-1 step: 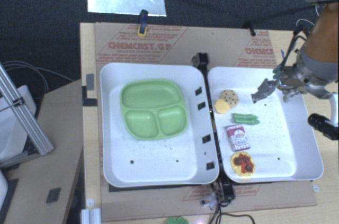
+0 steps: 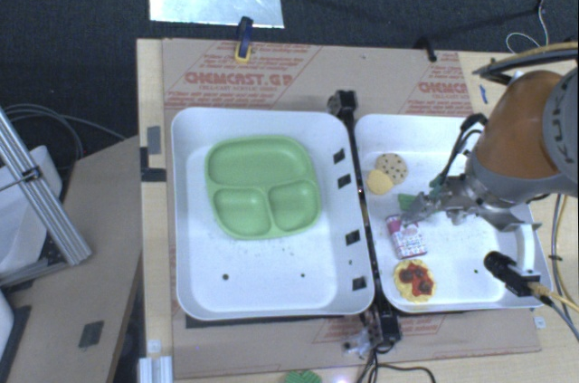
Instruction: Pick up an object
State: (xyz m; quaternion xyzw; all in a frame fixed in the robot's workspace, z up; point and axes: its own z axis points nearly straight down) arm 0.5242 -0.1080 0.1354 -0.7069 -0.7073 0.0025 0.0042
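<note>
My gripper hangs low over the middle of the right bin, with the arm coming in from the right. A small green item lies right at its tip; whether it is touched is unclear. Just below the tip lies a pink and white packet. A round toy pizza with red topping sits near the bin's front edge. Up and to the left are a speckled cookie and a yellow piece touching it.
The left bin holds a green divided plate. A black-clipped divider separates the two bins. The arm's orange and grey body covers the right bin's right side.
</note>
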